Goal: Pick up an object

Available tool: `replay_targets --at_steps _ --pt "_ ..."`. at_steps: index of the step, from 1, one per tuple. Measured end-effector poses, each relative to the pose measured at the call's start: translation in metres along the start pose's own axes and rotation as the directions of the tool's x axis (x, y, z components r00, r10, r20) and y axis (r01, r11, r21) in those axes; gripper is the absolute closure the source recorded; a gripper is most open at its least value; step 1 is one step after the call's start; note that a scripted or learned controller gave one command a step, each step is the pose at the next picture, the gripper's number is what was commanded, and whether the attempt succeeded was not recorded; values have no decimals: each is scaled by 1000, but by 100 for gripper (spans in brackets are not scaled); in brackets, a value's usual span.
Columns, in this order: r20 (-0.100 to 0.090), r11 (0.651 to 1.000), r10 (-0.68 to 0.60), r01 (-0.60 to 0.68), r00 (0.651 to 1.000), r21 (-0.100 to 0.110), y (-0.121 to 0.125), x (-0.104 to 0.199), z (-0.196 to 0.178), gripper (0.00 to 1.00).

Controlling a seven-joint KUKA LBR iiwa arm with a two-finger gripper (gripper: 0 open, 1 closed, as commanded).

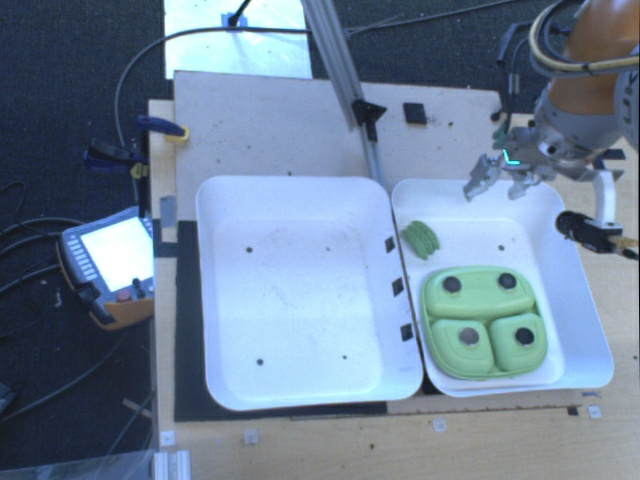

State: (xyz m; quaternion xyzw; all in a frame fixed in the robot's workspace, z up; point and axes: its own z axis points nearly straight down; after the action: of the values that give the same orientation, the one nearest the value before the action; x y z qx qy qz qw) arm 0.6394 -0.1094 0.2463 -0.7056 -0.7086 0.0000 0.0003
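Green, ridged small object lies in the right bin; the gripper hangs spread, empty.

The left bin is lying wide open to approach. In the right bin, a green moulded tray is filling most of the floor, with a small ribbed green piece sitting near it (possibly not touching), leaving only the far strip open.
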Motion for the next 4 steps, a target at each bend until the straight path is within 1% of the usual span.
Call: replay_targets --at_steps 1,2,3,4 --pt "0 1000 0 0 1000 -2 1 0 -1 0" --pt "1 1000 1 -1 1000 0 8 -2 47 0" --pt "1 1000 3 -3 1000 2 14 -7 106 0" --pt "2 1000 2 -2 1000 -11 18 -7 138 0"
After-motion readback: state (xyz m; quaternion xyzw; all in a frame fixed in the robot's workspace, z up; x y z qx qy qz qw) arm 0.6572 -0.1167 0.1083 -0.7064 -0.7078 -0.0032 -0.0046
